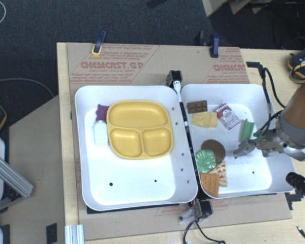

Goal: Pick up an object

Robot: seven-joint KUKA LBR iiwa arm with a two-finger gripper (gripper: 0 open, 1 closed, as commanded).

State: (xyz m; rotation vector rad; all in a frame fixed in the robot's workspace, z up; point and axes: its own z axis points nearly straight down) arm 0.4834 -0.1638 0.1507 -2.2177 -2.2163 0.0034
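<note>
Two white bins are sitting side by side on the bench, and I am reaching in from the right, my gripper [244,149] hanging low over the right bin [254,179], near its middle and toward its right side. My fingers are pointing left, and whether they are spread or closed I cannot tell; nothing is showing between them. Just up and left of my fingertips a green stick-shaped piece [247,129] is lying, close by but apart from me. Further left, a brown round cookie [213,148] is resting with a green leafy piece [205,160] overlapping its lower left edge, and a waffle-patterned wedge [213,181] is lying just below them near the front wall. Along the back of this bin a chocolate bar [196,106], a pale yellow cheese slab [204,119] and a small red-and-white carton [227,116] are sitting. Over in the left bin [137,187], a yellow divided tray [140,128] is lying with a white bottle with a purple cap [100,126] tucked against its left edge.
</note>
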